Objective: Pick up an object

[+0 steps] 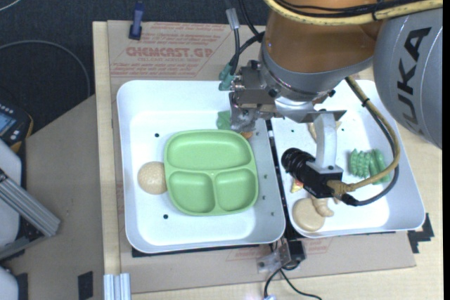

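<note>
Hanging over the far edge of the left bin [133, 151], the jaws [242, 116] are hidden enough that I can't tell their state. Just below sits a green divided plate [209, 172], with a tan round cookie-like piece [151, 178] touching its left side.

Green tray [209, 172], white bins [133, 151], orange band [330, 3]
</note>
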Controlling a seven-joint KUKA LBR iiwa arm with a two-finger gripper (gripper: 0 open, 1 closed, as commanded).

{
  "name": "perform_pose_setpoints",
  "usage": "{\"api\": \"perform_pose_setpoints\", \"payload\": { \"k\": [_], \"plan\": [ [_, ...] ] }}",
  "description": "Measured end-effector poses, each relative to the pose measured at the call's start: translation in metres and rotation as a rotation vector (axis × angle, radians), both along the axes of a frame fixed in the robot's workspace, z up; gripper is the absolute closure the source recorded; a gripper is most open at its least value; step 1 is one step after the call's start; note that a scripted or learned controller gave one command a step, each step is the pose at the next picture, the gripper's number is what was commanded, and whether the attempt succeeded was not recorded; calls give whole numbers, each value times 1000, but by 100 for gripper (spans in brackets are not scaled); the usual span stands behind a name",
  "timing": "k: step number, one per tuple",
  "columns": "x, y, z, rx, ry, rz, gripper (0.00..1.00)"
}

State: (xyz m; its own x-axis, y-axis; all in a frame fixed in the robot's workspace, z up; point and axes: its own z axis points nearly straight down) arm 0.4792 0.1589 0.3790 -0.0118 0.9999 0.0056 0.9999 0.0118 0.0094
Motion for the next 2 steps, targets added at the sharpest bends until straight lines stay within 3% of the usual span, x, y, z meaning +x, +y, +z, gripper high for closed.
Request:
{"api": "perform_pose_setpoints", "payload": {
  "k": [1, 2],
  "plan": [
    [-1, 46, -23, -6, 14, -6, 100],
    [10, -30, -205, -11, 25, -20, 100]
  ]
}}
